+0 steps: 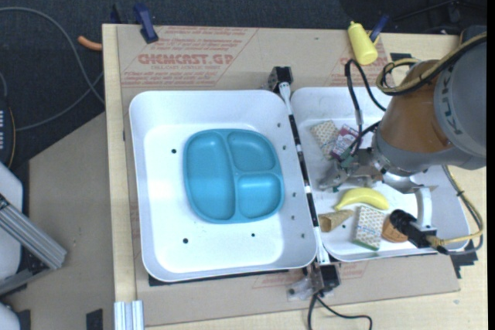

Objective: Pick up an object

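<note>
Two bins: left bin (155, 236) holds a blue plate (232, 174); banana (362, 199) lies at five o'clock from the pincer (348, 162), whose grip I cannot tell.

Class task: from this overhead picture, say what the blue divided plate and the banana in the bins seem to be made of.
Blue divided plate: probably moulded plastic, given its even colour, soft sheen and rounded compartments. Banana: smooth, uniformly yellow and slightly glossy, so likely a plastic toy, though real fruit cannot be excluded.

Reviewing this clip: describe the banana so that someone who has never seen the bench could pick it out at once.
Start with the two white bins side by side and take the right bin, the one under the grey and orange arm. Near its front, just below the arm's wrist, lies the banana, a short curved fruit. It is the only plain yellow item there; the patterned packet and the small brown pieces beside it are duller and angular.
</note>
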